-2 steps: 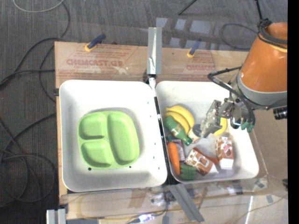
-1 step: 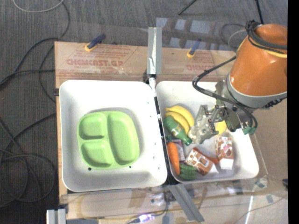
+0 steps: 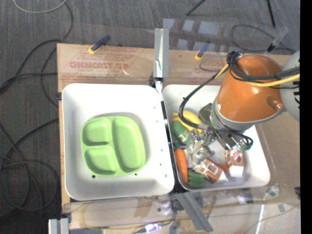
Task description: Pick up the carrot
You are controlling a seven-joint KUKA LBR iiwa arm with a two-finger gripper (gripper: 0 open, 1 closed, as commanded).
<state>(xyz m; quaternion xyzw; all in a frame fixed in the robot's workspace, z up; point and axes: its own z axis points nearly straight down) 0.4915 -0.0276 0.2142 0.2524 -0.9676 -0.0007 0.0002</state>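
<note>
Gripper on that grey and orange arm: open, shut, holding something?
Gripper: cannot be told; it hangs over the right white bin, beside the orange carrot.

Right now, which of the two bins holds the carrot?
The right bin, under the arm. The orange carrot lies along its left wall; the left bin holds a green divided plate.

A brown bench top (image 3: 112,65) carries two shallow white bins side by side. The left bin (image 3: 73,130) lies toward nine o'clock, the right bin (image 3: 258,167) toward three o'clock, their inner rims touching. Two clamps sit at the twelve o'clock edge: one (image 3: 99,44) left, one (image 3: 201,51) right.
</note>
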